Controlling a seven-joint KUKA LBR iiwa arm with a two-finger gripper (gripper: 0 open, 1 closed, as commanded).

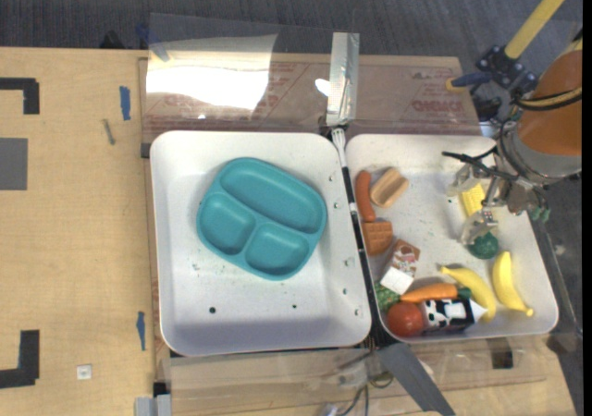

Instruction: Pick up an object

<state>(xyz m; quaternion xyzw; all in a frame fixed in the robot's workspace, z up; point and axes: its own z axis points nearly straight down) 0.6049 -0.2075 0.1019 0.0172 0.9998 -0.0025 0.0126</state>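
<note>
Camera view: the hand (487, 216) hangs low in the right bin (546, 312), over a small green-and-white item (482, 242), likely its target; the toy food is bunched there, the teal divided plate (263, 217) apart.

Probably a robotics lab: plywood bench (65, 248), two white bins (171, 312), toy food (435, 299).

A teal divided plate (263, 217) is being held in the left bin (176, 312). At the frame's right, the claw (488, 211) is being hung over the right bin (541, 312), above toy bananas (508, 283) and a tomato (405, 318).
</note>
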